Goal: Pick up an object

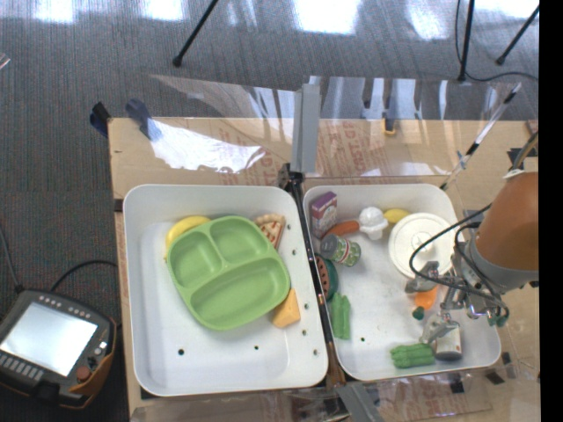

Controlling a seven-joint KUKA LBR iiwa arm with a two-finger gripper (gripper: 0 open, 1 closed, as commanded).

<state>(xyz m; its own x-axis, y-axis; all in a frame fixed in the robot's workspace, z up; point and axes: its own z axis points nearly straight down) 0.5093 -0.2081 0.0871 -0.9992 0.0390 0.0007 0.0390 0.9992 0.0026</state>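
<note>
The gripper (442, 335) hangs low over the near right corner of the right bin (378, 367); whether it is open or closed cannot be told, and nothing can be seen gripped. A green bumpy piece (412, 355) lies just left of it at the near wall, and an orange piece (425, 297) lies just beyond it. Farther left, a green leafy piece (339, 316) rests near the divider. One small can (341, 251) lies beyond that, one white bowl (418, 241) to its right. At the far wall sit one purple carton (324, 209), one carrot (344, 229), one white figure (373, 221) and a yellow piece (397, 215). The left bin (149, 341) holds one green divided plate (229, 271), with a yellow wedge (287, 309), a banana (185, 227) and a sandwich slice (273, 229) at its edges.
</note>
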